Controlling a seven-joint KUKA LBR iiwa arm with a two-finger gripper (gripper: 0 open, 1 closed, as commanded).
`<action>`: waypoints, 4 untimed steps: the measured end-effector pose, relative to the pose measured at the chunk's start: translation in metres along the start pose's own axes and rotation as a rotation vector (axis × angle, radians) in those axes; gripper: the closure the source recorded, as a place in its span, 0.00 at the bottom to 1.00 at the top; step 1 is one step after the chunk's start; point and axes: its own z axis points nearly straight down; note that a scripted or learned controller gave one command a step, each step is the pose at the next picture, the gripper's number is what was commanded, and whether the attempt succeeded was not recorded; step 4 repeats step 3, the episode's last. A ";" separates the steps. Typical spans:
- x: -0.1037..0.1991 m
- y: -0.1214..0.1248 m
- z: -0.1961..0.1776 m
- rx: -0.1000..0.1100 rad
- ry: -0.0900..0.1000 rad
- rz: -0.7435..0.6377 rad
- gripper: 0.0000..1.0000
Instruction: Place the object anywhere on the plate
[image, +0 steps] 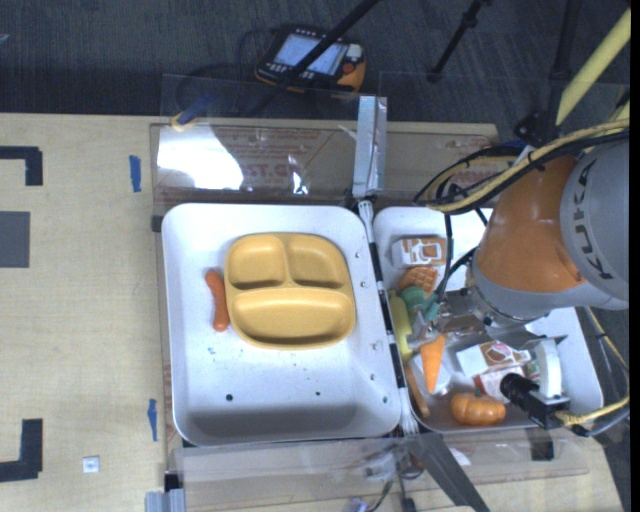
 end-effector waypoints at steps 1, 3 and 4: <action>0.008 0.072 -0.014 -0.001 -0.002 -0.185 1.00; 0.065 0.134 -0.061 -0.001 -0.003 -0.041 0.00; 0.065 0.134 -0.061 -0.001 -0.003 -0.041 0.00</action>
